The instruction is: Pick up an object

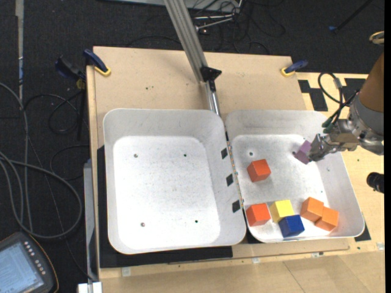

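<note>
The gripper jaws seemingly pinch a purple block above the right bin; 6 blocks below.

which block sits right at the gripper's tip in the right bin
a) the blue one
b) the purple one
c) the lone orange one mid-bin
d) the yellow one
b, the purple block lies against the tip of the gripper near the right bin's far right side, while the blue block and yellow block sit down by the near wall and the lone orange block is apart, mid-bin.
</note>
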`<action>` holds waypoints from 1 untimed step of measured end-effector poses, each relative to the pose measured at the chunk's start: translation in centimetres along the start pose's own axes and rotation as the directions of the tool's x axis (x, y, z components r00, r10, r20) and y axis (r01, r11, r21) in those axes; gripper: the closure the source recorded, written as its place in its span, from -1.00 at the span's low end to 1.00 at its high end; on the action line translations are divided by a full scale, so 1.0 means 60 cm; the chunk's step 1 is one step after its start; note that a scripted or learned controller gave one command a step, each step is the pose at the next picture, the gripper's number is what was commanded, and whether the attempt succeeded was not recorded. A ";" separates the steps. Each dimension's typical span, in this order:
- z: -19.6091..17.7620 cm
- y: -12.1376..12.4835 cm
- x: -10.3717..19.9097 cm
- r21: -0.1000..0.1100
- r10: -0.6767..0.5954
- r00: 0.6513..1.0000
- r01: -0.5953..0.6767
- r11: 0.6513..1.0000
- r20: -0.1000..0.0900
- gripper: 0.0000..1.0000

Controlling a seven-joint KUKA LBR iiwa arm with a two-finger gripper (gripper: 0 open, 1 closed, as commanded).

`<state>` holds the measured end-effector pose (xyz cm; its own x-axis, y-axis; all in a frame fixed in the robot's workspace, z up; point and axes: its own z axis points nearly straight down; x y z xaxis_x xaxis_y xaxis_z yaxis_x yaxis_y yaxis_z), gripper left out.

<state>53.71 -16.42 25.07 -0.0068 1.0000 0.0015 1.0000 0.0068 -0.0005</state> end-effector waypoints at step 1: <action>-0.011 -0.005 0.089 -0.002 -0.002 1.000 0.002 1.000 0.000 1.00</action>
<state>53.36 -11.06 25.74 -0.0087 1.0000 0.0016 1.0000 0.0087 0.0017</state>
